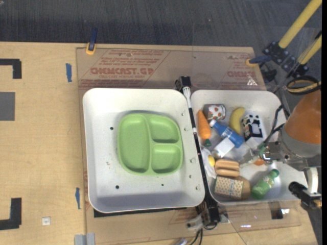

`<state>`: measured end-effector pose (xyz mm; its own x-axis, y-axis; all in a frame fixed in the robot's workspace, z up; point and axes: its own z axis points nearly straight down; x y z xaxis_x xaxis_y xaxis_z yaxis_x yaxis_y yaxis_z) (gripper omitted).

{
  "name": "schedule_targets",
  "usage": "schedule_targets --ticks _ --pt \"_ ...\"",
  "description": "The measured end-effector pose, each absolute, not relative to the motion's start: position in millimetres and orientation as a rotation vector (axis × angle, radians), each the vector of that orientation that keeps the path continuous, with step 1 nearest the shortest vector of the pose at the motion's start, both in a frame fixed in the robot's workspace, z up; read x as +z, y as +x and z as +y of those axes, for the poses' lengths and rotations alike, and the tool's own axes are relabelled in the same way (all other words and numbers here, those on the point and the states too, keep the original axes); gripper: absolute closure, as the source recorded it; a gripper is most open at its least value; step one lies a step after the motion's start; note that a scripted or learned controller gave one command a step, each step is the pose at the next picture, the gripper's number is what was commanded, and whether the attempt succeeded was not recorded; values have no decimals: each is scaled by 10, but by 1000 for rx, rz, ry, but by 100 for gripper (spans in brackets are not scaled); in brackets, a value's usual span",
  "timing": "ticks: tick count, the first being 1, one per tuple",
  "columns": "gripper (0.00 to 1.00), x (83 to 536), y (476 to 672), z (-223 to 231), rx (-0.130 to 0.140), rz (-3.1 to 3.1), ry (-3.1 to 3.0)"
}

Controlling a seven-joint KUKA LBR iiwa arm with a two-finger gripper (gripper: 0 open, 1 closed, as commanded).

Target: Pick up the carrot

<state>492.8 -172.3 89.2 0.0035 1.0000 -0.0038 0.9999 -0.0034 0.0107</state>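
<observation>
Gripper sits low in the right bin, near its right wall, under the orange band of the arm; from my feed I cannot tell how it is set, as the wrist covers it. Nothing I can see is held by it

Carrot lies at the left edge of that bin, just beside the divider between the two bins. Its long axis runs nearly up and down the view, tilted a little, with the narrow tip toward the far side and the thicker end nearer me. It is well apart from the gripper, with a blue-and-white bottle between them

Around it I see a small can just right of its tip, a banana further right, a hot dog below, and a green bottle near the front right

Left bin holds a green tray with three compartments, lying flat
</observation>
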Motion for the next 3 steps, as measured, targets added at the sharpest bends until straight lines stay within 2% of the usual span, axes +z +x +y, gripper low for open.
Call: schedule_targets --ticks 1,2,3 --pt "100 1012 4952 -1765 6 2194 2210" --pt "100 896 6535 -1541 -21 2032 2409" --pt "0 875 6512 -1546 -31 2036 2412"
